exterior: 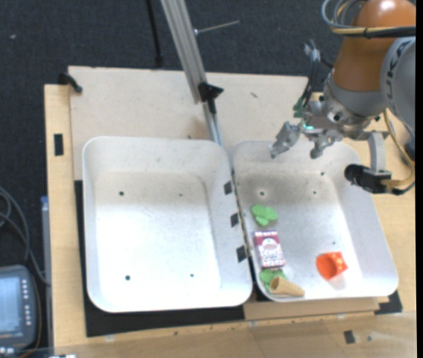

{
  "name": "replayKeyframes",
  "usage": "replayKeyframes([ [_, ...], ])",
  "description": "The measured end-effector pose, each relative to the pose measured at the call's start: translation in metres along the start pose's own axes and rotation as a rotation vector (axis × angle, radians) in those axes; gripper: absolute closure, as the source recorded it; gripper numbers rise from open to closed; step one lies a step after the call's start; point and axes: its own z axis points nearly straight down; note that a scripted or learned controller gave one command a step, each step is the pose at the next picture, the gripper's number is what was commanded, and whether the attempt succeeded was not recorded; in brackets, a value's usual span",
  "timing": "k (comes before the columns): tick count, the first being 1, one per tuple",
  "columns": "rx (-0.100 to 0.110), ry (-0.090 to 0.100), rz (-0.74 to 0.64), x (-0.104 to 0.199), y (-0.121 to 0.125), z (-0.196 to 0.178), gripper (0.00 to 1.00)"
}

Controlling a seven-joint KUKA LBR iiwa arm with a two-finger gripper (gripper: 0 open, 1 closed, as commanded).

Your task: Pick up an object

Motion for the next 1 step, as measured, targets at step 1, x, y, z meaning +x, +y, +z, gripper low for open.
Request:
replayKeyframes([
  [1,-0.005,-0.001,-0.001,0.0,0.0008,-0.0032,0.0],
])
